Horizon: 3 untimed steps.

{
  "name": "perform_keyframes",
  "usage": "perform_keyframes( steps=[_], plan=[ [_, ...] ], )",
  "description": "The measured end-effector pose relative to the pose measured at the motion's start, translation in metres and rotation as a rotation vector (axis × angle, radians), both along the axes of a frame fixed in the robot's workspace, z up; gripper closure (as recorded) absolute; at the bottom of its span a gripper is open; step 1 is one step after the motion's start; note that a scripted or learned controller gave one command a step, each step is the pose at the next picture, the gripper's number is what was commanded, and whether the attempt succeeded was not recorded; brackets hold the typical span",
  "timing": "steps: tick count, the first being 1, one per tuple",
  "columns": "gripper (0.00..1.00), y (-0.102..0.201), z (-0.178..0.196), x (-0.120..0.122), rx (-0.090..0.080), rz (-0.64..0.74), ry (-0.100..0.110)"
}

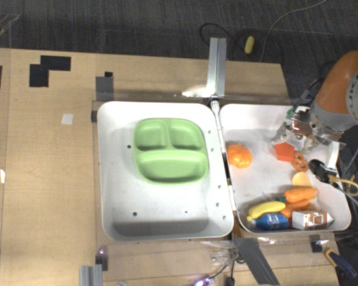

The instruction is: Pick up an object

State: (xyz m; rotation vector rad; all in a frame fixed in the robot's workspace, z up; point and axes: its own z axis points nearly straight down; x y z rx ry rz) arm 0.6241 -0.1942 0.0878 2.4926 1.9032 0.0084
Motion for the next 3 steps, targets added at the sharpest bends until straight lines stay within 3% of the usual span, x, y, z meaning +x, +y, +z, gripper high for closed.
perform_keyframes(
  steps=[1,2,3],
  plan=[
    [0.00,0.009,0.001,-0.031,-0.003,0.291,-0.004],
    [1.00,0.011,0.014,-0.028,-0.004,0.292,-0.012],
    [0.00,0.011,0.014,-0.028,-0.004,0.292,-0.012]
  ],
)
